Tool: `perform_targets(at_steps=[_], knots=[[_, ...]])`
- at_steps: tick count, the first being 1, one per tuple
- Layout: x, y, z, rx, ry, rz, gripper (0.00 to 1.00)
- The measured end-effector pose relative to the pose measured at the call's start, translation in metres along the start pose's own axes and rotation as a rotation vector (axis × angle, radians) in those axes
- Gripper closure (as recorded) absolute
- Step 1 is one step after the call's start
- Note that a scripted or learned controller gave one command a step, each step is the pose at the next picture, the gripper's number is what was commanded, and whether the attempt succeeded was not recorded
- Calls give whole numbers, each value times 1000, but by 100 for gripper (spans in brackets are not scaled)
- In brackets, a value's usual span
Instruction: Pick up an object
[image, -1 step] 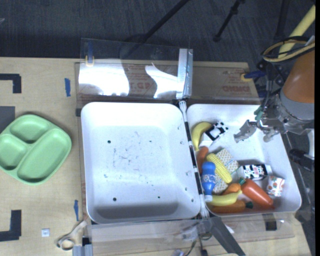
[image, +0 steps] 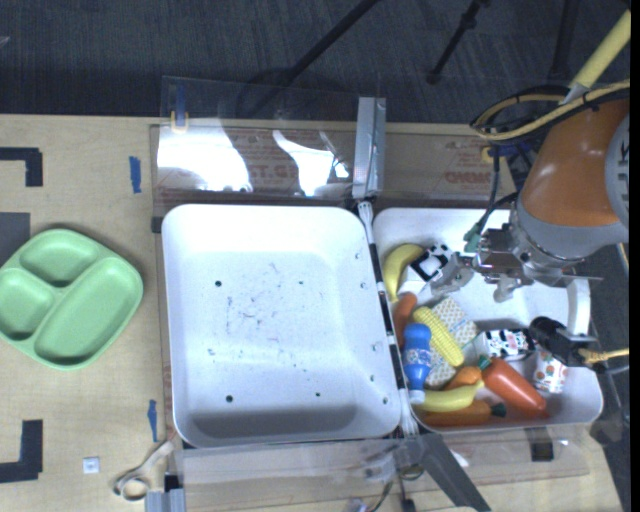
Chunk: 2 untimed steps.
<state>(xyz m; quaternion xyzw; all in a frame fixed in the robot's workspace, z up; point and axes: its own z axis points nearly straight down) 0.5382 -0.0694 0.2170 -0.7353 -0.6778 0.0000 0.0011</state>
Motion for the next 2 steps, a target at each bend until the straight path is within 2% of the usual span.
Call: perform_targets(at_steps=[1, 2], knots=[[-21, 9, 57, 1, 0, 157, 0], [-34, 0, 123, -18, -2, 86, 0]])
